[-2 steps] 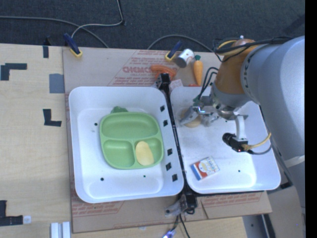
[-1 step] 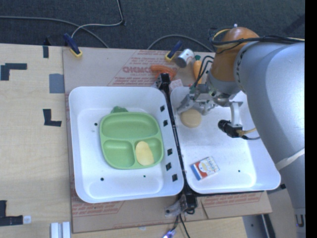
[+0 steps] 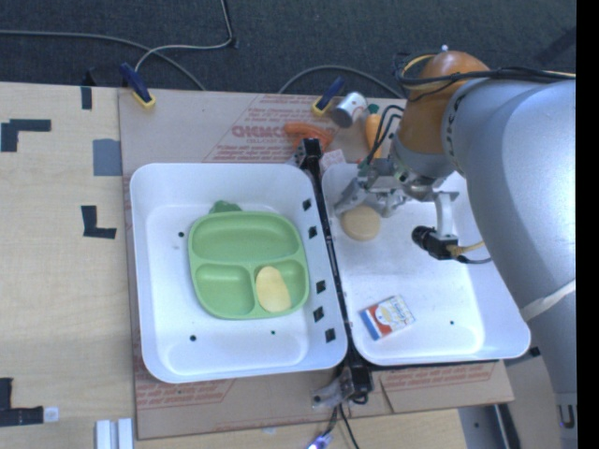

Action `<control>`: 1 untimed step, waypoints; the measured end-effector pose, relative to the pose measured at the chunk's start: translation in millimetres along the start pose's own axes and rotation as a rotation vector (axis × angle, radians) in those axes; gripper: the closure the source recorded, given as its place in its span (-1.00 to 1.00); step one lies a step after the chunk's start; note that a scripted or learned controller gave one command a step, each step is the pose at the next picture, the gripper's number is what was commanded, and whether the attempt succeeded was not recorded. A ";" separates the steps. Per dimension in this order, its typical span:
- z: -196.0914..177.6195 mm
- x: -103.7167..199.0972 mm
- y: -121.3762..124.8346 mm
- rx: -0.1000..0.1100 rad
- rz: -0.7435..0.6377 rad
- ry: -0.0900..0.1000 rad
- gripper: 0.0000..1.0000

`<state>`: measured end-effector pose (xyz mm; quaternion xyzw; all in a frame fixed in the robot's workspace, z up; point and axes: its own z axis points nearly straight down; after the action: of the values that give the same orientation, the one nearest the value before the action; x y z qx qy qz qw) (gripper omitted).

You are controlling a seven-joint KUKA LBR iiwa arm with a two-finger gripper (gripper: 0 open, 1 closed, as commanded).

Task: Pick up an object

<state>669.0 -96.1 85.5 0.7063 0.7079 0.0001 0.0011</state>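
At the far-left corner of the right white bin (image 3: 487,340), the tool (image 3: 372,201), its closure impossible to tell, hangs over the round tan bun-like object (image 3: 360,224), which might roll aside against the wall.

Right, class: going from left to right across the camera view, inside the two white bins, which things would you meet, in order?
Green divided plate → yellow oval piece lying in the plate's lower right compartment → tan round object in the right bin, just under the hand → small red, white and blue packet.
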 end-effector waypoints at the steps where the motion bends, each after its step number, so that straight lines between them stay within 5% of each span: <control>1: 0.0 0.3 -0.1 0.000 0.000 -0.001 -1.00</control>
<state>668.9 -95.8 85.4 0.7063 0.7079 -0.0002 0.0014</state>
